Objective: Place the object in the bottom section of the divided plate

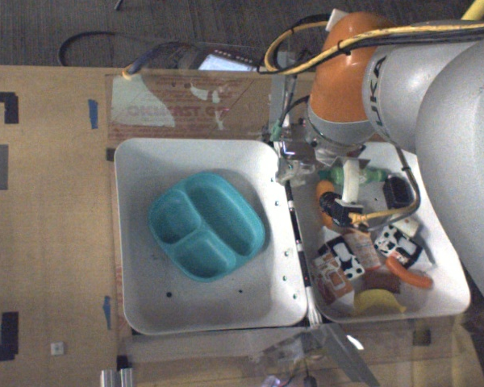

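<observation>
Plate (207,226) in left bin, well apart from fingers (294,168) over right bin; finger state unclear.

My view is evenly lit and slightly soft; glare whitens the left bin (137,240); the floor stays dim.

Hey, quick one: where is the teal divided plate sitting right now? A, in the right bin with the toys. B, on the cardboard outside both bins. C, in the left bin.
C: the teal divided plate lies on the floor of the left bin, while the toys fill the right bin.
</observation>
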`<state>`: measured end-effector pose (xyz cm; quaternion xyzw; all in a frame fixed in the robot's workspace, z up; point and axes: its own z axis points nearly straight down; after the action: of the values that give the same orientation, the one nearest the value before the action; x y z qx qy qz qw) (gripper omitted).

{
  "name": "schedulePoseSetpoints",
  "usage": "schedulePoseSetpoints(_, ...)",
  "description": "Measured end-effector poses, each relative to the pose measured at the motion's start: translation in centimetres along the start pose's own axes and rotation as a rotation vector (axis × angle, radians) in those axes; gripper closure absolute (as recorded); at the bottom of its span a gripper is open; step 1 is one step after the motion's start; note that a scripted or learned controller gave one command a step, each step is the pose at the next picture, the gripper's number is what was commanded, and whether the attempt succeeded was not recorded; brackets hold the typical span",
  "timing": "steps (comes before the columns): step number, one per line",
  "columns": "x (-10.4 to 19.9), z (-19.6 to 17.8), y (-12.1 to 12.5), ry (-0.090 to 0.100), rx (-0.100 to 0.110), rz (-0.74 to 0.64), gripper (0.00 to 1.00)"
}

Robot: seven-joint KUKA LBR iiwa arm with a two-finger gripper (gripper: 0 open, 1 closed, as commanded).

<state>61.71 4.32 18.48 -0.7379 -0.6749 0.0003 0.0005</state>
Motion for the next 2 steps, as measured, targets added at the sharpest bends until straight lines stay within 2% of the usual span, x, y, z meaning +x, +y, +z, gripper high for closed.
schedulePoseSetpoints(1, 4.3, -6.5, -6.6, 0.000, 0.000, -0.179, 1.00)
schedulePoseSetpoints(2, 8.7, -5.1, -14.7, 0.000, 0.001, -0.225, 1.00)
